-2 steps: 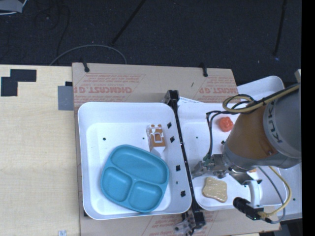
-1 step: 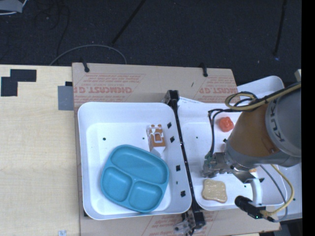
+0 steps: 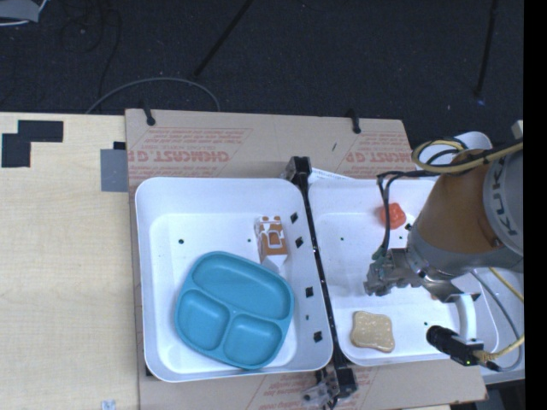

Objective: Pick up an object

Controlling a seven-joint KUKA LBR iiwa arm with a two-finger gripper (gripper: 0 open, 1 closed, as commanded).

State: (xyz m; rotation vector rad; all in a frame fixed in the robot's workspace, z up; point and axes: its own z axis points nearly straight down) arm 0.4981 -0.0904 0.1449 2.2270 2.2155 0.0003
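Two white bins [image 3: 158,220] sit on my bench. My gripper [image 3: 380,278] hangs above the cookie [image 3: 373,330]; I can't tell its pincer state, and nothing is lifted yet.

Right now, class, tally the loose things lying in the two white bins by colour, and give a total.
Blue: 1, the divided plate
Orange and white: 1, the small toy
Red-orange: 1, the small object
Tan: 1, the flat piece
Total: 4
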